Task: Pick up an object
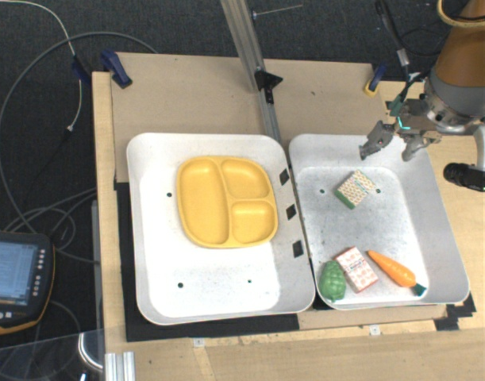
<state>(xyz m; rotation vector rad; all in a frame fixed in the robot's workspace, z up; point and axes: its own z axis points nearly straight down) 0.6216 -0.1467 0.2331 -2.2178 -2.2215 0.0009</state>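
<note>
The right bin (433,213) holds a green-and-white patterned block (356,189) near its back, and at its front a green lumpy toy (332,281), a red-and-white small box (357,269) and an orange carrot (394,270). My gripper (394,144) hangs above the back edge of this bin, its two fingers spread open with nothing between them. The patterned block lies a short way in front and to the left of the fingers.
The left bin (147,213) carries a yellow divided plate (227,201). A metal pole (244,30) rises from the back between the bins. Clamps sit on the bench's back edge, and cables and a tablet lie off to the left.
</note>
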